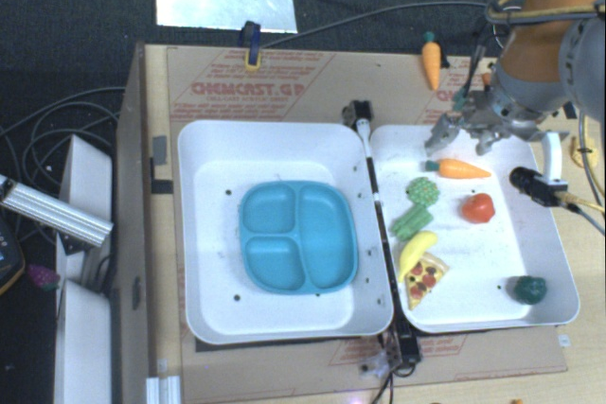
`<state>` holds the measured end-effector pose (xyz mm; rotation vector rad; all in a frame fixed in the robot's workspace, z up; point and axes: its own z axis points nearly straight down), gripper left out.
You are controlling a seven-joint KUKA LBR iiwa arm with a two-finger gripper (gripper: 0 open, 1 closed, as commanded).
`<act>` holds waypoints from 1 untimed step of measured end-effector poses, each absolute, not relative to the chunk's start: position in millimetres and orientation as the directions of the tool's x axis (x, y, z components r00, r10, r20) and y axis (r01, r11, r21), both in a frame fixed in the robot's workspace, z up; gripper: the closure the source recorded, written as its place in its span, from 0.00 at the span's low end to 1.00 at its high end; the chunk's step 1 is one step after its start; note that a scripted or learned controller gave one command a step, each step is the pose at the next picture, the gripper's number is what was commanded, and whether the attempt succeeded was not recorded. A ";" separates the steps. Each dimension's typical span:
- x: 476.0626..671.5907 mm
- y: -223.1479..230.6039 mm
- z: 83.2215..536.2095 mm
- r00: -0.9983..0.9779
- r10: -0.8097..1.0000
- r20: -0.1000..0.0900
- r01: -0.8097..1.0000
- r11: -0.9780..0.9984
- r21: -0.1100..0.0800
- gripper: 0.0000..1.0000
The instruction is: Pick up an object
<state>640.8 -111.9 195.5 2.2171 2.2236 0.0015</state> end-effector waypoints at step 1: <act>637.8 -164.8 103.9 -0.002 1.000 -0.001 1.000 0.002 -0.001 0.00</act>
